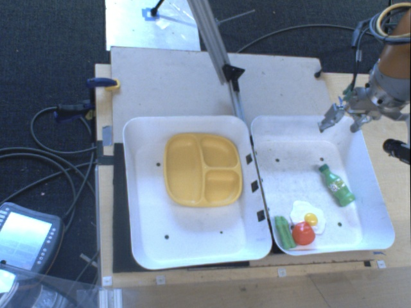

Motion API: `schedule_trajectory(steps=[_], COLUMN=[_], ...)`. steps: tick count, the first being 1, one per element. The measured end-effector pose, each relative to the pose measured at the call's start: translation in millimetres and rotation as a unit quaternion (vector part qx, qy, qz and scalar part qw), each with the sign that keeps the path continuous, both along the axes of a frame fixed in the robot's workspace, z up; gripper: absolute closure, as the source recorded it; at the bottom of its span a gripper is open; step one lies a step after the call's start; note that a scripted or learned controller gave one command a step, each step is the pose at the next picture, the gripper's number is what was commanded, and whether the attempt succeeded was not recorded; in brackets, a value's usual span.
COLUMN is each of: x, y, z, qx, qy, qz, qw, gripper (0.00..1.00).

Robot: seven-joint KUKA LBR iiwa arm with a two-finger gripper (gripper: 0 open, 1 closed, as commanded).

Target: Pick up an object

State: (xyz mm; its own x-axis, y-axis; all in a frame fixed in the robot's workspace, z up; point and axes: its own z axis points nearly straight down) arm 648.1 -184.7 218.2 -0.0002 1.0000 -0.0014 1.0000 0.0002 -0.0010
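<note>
My end effector [342,119] hangs spread wide and holding nothing over the right bin's [359,147] far edge, while the green bottle [336,185], egg [308,217], tomato [303,234] and cucumber [282,231] lie nearer its front.

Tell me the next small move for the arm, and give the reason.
Probably shift toward the green bottle and descend: the gripper hangs open over the right bin's far edge, holding nothing, and the bottle lies apart from the other toys.
</note>
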Motion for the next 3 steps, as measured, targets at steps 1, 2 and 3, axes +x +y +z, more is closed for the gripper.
schedule_trajectory(steps=[1,2,3], x=[2.0,-1.9,0.1], y=[3.1,11.4,10.7], z=[-42.0,-88.9,-74.7], qx=[0.0003,0.0006,-0.0001], qy=[0.000,0.000,-0.003], qz=[0.001,0.002,0.003], qw=[1.0000,1.0000,1.0000], gripper=[0.00,0.00,1.00])
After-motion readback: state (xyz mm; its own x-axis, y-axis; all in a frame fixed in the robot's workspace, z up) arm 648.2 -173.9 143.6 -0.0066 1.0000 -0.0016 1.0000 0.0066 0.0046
